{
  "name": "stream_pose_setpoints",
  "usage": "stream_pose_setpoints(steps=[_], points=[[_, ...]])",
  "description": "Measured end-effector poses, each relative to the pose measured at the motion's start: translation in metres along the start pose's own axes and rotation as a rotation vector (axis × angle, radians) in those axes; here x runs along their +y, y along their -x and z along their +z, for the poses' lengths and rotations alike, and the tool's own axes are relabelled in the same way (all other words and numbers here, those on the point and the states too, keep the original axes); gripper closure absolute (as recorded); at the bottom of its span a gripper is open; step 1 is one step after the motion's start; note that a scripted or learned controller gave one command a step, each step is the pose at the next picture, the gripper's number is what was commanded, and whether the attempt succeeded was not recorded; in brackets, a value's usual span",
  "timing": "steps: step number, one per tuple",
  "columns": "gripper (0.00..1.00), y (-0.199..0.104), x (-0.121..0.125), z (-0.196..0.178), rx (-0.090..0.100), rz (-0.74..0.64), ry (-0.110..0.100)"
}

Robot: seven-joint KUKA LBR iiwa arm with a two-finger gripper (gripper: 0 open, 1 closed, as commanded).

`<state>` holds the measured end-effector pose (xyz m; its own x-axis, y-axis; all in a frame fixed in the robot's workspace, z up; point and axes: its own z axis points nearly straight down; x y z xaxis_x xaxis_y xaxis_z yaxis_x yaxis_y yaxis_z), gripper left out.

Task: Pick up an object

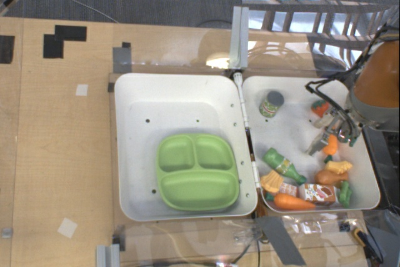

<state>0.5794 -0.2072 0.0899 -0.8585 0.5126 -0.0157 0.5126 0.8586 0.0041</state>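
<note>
**Toy food piled in my right bin, gripper low over the orange piece**

Toy food is what I have to pick from, and all of it lies in the right bin (294,125). Going by size, the bench (56,153) comes first, pale wood with black marks near its far left corner. On it sit the two white bins side by side. The left bin (137,103) carries a green divided plate (197,171), lying flat toward its near edge, three compartments facing up.

My arm (378,87) enters from the right, the orange band just above the wrist, and hangs over the right bin's far right part. My gripper (326,142) points down and to the left; whether its fingers are spread or pressed together I cannot tell, they blur into the clutter beneath.

Just beside the gripper tip lies a small orange piece (331,146); touching or apart, I cannot say. A red and green piece (320,108) sits farther back. A small can (270,104) rests alone near the bin's far left. Along the near edge crowd a green bottle (282,166), a carrot (294,202), a red-labelled carton (315,194), a brown piece (330,177) and a yellow piece (339,166).
</note>
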Motion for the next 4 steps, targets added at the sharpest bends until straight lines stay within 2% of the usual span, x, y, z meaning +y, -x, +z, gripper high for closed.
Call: stream_pose_setpoints(steps=[1, 2, 3, 4], points=[[0.0, -0.033, 0.006, 0.0, 0.003, 0.022, -0.001], [0.0, -0.012, 0.13, 0.002, 0.006, -0.094, 0.007], [0.0, -0.086, 0.062, -0.002, 0.001, -0.071, 0.003], [0.0, -0.02, 0.119, -0.061, 0.003, -0.08, 0.004]])
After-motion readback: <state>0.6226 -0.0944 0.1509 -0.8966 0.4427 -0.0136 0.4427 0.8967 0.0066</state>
